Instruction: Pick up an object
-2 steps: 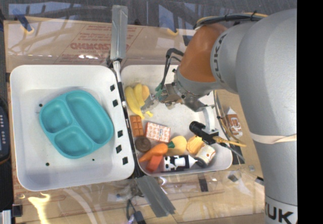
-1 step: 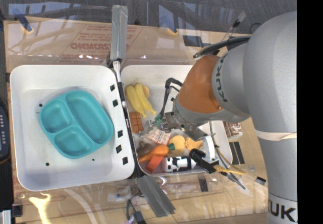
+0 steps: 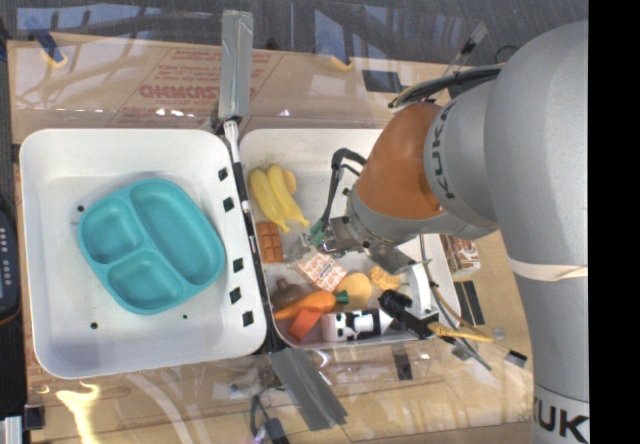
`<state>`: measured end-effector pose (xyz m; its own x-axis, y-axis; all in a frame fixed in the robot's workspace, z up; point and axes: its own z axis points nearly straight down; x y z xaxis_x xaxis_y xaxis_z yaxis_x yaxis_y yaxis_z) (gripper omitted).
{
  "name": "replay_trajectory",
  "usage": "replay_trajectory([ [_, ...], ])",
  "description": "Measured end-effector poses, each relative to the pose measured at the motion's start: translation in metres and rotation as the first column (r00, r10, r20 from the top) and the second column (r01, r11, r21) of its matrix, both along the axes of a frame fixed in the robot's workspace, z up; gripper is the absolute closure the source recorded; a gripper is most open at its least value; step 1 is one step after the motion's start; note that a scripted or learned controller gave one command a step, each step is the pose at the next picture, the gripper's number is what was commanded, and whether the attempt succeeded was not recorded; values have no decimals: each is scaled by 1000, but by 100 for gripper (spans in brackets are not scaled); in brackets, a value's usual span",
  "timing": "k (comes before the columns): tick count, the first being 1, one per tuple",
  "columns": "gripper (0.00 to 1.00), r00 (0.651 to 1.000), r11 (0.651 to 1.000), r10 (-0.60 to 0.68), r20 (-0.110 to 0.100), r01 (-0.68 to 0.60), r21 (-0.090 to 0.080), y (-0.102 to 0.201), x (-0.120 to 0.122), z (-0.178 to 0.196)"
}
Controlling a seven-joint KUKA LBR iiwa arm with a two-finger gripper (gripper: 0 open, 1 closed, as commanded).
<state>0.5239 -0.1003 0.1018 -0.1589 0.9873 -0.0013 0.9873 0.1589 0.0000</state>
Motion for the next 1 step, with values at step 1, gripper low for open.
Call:
replay_trajectory([
  [1, 100, 976, 976, -219, 0, 219, 2, 73, 69, 91],
])
